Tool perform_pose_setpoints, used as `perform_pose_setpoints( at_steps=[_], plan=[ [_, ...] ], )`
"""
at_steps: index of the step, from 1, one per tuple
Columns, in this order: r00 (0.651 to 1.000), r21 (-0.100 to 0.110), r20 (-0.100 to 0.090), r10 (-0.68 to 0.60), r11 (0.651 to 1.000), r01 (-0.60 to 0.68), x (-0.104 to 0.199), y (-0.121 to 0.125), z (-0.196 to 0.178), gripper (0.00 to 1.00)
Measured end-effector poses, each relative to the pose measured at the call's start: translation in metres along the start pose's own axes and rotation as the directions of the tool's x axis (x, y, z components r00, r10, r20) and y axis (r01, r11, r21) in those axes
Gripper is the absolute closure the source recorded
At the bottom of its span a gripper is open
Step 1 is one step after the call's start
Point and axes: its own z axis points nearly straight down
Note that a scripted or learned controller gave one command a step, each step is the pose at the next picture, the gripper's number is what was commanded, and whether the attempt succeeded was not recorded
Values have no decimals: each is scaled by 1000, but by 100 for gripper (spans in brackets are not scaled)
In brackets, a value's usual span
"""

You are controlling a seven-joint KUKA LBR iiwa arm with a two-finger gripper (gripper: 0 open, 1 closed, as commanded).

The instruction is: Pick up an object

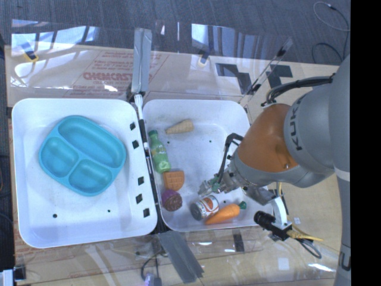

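Reaching in from three o'clock, the arm (280,145) hangs low over the right bin (235,109), its orange band covering that bin's three-o'clock side. The pincer (212,186) sits at the bin's five-o'clock area, just above a small red-and-white can (205,208) lying on its side. Metal parts at the tip blur together with the can's top; whether it is wide, narrow or holding anything, I cannot tell.

Candidates for the pick, all resting on the bin floor:
- can, touching an orange carrot (225,214) at its four o'clock;
- dark purple round piece (172,200) near the six-o'clock corner of the bin's left wall;
- orange block (174,179) just at its twelve o'clock;
- green bottle (158,152) along the left wall;
- tan cone-shaped piece (180,126) toward twelve o'clock, well apart from the rest.

Left bin (24,177) carries a blue divided plate (83,155).

Progress, as I judge it: approach done, pincer down at the can. Nothing looks lifted. A secure grip and the raise are left.
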Motion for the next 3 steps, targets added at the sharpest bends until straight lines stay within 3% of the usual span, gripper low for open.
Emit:
perform_pose_setpoints(
  at_steps=[1, 2, 3],
  plan=[
    [1000, 0, 0, 0, 1000, 0, 0, 0, 0, 0],
    [981, -7, 17, -195, 981, 195, 31, 11, 7, 0],
    [912, -1, 2, -411, 912, 411, 49, 13, 10, 0]
  ],
)
